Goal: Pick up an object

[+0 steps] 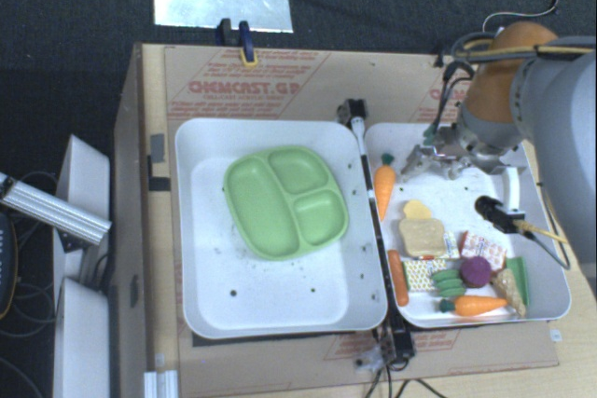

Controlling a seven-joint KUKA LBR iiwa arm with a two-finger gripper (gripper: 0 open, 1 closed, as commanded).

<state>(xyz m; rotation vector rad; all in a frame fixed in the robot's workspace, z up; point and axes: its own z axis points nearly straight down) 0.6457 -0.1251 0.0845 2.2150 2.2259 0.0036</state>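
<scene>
The gripper [431, 159] is seen low over the right bin's [550, 294] far end, fingers spread with nothing between them. A carrot [383, 186] lies just to its left.

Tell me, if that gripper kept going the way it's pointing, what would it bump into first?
The gripper points leftward and down over the right bin. Going on, it would likely meet the upright carrot by the bin's left wall first, though depth is hard to judge from above.

Pale green divided plate [285, 201], white bins [210, 294] (both), orange carrots [383, 190], purple ball [476, 271]
</scene>
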